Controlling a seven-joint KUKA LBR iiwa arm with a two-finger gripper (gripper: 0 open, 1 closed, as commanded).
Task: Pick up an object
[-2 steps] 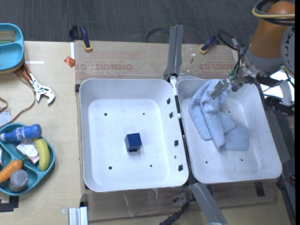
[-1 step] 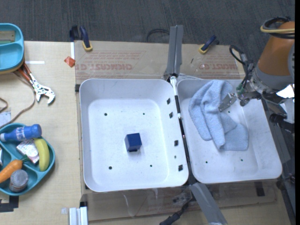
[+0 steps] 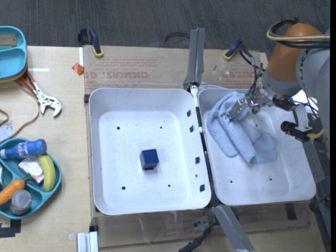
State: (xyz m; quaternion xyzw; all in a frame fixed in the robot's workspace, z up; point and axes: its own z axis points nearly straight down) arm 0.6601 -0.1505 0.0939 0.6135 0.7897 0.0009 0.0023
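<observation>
A small blue cube (image 3: pixel 149 158) rests near the middle of the left bin (image 3: pixel 105 114). A crumpled light-blue cloth (image 3: pixel 236 133) lies in the right bin (image 3: pixel 273 188), spread from its upper left toward the centre. My gripper (image 3: pixel 243 107) hangs low over the cloth's upper edge, at the back of the right bin, with the orange-banded wrist (image 3: pixel 289 56) above it. The fingertips look to be touching or pressing into the cloth's top fold, but they are too small and cluttered to judge.
A grey divider post (image 3: pixel 196 62) stands between the bins at the back. Left of the bins sit a blue tray (image 3: pixel 31 182) with a banana, bottle and carrot, a wrench (image 3: pixel 44 101), and a blue container (image 3: pixel 10 51). Clamps hold the cardboard backing.
</observation>
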